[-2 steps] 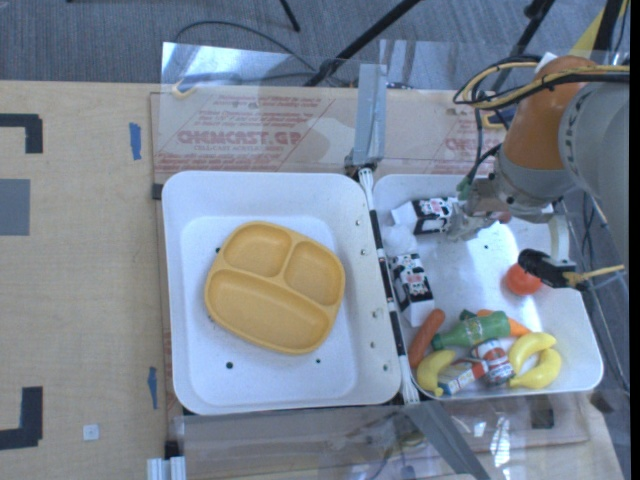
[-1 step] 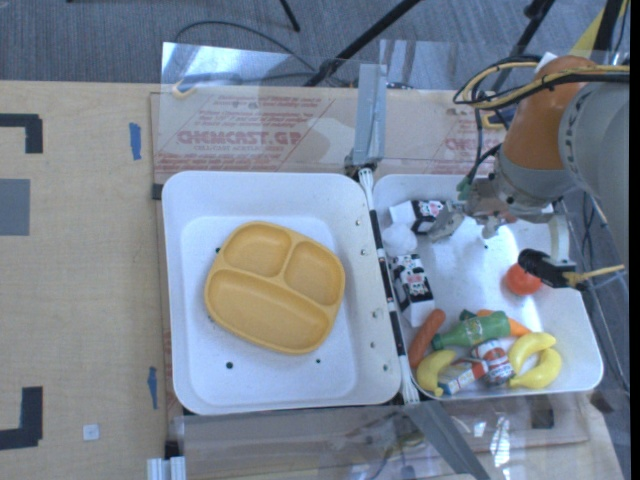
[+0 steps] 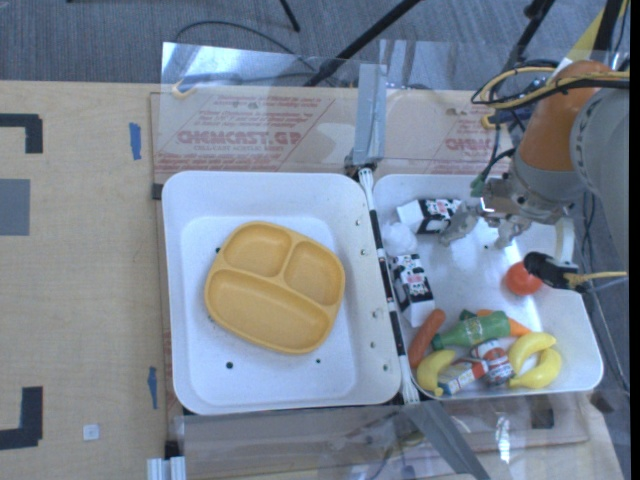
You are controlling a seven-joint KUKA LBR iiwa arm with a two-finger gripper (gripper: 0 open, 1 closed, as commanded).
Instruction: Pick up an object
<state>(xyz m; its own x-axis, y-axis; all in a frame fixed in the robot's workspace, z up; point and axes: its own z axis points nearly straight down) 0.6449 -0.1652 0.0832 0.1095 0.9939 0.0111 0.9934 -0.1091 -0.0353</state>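
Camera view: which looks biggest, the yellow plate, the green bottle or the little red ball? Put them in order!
1. The yellow plate, by far the largest.
2. The green bottle, much smaller.
3. The red ball, smallest, though the black cable partly covers it.

the right bin (image 3: pixel 590 353) holds a heap near its front edge: two yellow bananas (image 3: pixel 540 360), a green bottle (image 3: pixel 470 330), an orange carrot (image 3: pixel 424 334). a red tomato (image 3: pixel 521 279) sits apart, and black-and-white packets (image 3: pixel 412 280) lie by the left wall.
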